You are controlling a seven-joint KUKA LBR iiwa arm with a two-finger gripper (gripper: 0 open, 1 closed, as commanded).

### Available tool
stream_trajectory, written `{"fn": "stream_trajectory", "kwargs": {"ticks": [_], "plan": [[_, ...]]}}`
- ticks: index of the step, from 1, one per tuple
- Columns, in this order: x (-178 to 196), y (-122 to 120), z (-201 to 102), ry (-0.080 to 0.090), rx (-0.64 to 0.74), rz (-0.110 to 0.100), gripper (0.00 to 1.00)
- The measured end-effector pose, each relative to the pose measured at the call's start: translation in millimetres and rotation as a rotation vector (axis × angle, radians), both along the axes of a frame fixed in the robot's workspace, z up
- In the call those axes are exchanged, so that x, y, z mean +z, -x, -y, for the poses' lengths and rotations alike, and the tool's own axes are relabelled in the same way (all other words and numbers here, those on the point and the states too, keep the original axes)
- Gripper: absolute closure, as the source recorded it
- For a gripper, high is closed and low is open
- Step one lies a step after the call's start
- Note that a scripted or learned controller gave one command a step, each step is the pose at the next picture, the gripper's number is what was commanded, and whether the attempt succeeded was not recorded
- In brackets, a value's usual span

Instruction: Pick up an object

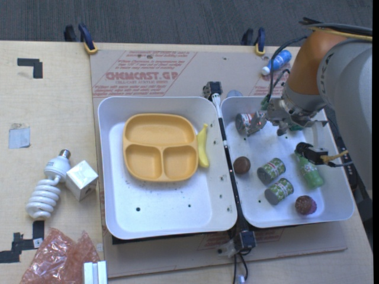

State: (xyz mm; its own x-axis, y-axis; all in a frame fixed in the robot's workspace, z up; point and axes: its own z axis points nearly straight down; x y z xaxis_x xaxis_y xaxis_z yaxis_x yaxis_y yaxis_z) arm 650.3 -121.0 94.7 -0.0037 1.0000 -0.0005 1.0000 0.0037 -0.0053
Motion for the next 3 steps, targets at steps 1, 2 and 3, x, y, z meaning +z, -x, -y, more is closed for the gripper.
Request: {"fn": "stream_trajectory", "kwargs": {"ticks": [1,2,3], "plan": [[-2,105,7,0.0,-0.005,0.005,0.0],[26,23,48,0.001,-0.001,0.007,0.0],[71,-9,94,0.001,-0.002,0.007,0.0]]}}
